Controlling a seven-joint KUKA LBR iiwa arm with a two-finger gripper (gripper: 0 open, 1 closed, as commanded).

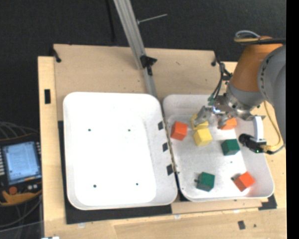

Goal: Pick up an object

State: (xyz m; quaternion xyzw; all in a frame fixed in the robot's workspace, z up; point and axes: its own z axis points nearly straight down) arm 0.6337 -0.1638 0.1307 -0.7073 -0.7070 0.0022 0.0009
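Although the gripper (213,114) sits low over the right bin (189,102), its tip is a tangle of metal and shadow from above, and I cannot tell how wide the jaws stand or whether anything is between them. Taking the yellow block (203,136) as the landmark, the gripper is just above it on the bin's far side, so the block lies a short way toward the camera and slightly left of the tip. A smaller yellow piece (196,119) peeps out at the gripper's left edge, touching or nearly so. An orange block (179,130) rests left of the yellow block, near the bin's wall. Another orange block (229,124) lies up and right of it, partly under the wrist. A green block (230,147) sits right, a second green block (206,181) below, and a third orange block (243,180) down right. By my reading, the yellow block is the nearest candidate.
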